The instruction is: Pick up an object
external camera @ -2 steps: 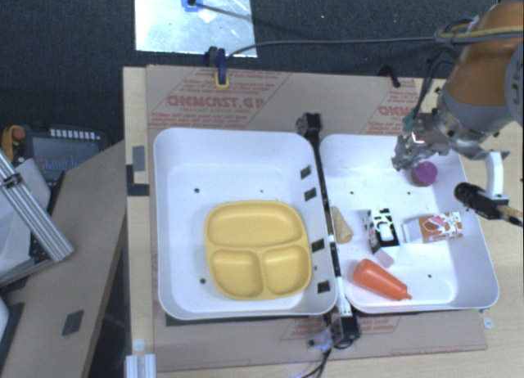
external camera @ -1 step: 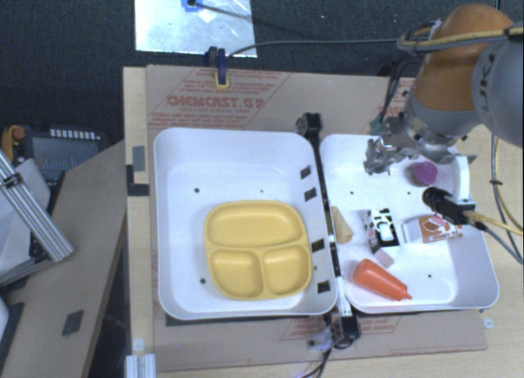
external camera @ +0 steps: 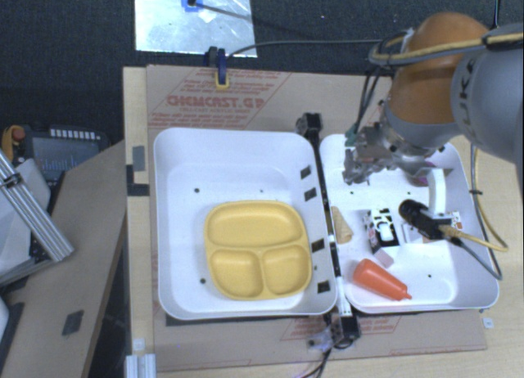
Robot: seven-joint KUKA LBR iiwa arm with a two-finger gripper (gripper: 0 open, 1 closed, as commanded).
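We see the grey metal pincer (external camera: 360,165) over the smooth white right bin (external camera: 442,286), its grip impossible to judge, a tan wedge (external camera: 342,226) just nearer us, a glossy orange cone (external camera: 381,278) beyond that, and a moulded yellow three-compartment tray (external camera: 256,249) well to its left.

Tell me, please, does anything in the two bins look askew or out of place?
Nothing looks spilled or damaged. The orange cone lies on its side in the right bin; the yellow tray sits flat in the left bin.
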